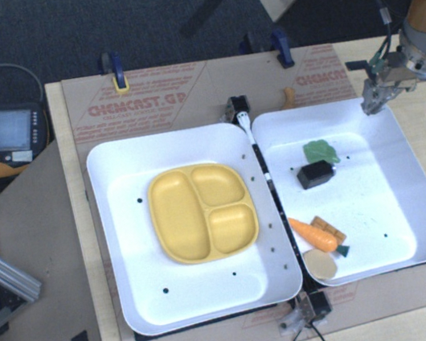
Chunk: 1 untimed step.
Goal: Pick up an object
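From my console I see the gripper (372,102) hanging over the far right corner of the right bin (413,195), right above its rim, with the grey arm (423,30) coming in from the upper right. It is small and partly blurred at this angle, so I cannot tell how the jaws stand, and I see nothing between them. The candidate objects all lie in the right bin, well apart from the gripper, toward the bin's left half. A green piece (321,150) sits nearest the far wall, and a black block (316,174) lies just beside it on the near side, the two touching or almost so. Further toward me, an orange carrot (313,233) lies at a slant near the bin's left wall, with a small brown piece (329,229) against it and a pale round disc (322,264) at the near left corner, just below the carrot. The left bin (138,301) holds a yellow divided plate (202,211) lying flat near its middle. Both bins rest on a cardboard sheet (182,89) clamped at the far edge.
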Tool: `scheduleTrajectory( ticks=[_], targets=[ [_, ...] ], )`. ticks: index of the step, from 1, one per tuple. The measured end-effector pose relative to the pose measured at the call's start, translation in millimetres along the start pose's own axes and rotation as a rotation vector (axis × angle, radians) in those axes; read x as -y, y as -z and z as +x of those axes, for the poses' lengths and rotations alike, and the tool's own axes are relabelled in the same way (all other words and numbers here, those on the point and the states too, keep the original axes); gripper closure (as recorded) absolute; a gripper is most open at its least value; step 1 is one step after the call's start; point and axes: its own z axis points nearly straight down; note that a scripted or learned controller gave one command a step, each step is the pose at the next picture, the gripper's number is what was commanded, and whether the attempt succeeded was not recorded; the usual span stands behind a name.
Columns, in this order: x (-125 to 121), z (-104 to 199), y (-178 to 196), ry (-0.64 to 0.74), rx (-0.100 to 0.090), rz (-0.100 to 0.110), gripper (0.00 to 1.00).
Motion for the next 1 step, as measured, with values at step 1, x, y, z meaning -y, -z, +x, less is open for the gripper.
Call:
scheduleTrajectory(
  ticks=[1],
  targets=[
    [-1.5,-0.4,33.4,0.001,-0.001,0.002,1.0]
  ],
)
